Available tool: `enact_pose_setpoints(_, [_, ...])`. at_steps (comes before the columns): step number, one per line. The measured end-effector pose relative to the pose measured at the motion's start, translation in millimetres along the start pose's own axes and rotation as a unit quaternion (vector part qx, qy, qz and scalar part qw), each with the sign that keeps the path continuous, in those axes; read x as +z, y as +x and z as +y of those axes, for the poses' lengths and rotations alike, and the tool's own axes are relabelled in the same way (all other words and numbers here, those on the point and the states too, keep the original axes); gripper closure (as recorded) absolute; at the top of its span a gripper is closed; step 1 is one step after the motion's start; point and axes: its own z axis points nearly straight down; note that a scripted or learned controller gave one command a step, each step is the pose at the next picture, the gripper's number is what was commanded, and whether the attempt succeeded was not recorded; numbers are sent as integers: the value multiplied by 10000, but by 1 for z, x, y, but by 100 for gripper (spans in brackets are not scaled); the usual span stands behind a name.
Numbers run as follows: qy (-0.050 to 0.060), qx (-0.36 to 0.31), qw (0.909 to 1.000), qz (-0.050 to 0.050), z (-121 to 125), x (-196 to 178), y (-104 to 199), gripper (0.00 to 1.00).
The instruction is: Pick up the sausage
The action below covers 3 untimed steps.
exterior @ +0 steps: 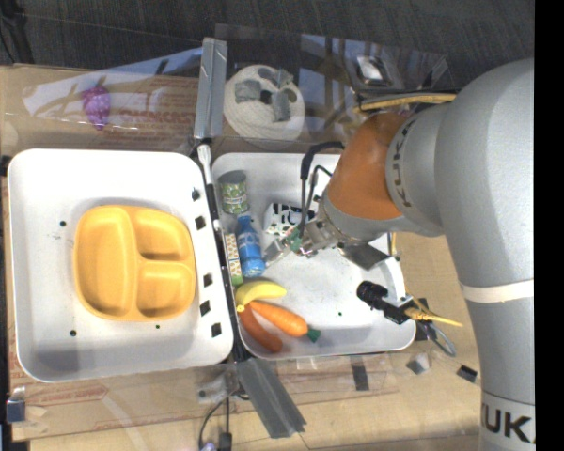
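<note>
The sausage [257, 333], reddish brown, lies in the near left corner of the right bin [357, 341]. It is partly under an orange carrot [282, 319], and a yellow banana [259, 292] lies just behind it. My gripper [297, 242] hangs over the middle of the right bin, beside a blue bottle [250, 249]. It stands well behind the sausage and apart from it. The arm's orange band and grey body cover the bin's right part.
A green can [233, 194] and a thin snack bar [232, 257] lie along the right bin's left wall. A black-and-white patterned item [284, 217] sits by the gripper. The left bin [38, 346] holds a yellow divided plate [136, 260]. A white roll [263, 101] lies behind the bins.
</note>
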Motion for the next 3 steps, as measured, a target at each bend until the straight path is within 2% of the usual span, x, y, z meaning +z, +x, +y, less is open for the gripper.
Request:
enact_pose_setpoints(1, [33, 112, 9999, 59, 67, 2, -18, 0])
enact_pose_setpoints(2, [-28, -697, 9976, 4, 18, -2, -1, 0])
enact_pose_setpoints(3, [198, -423, 9986, 243, 82, 8, -48, 0])
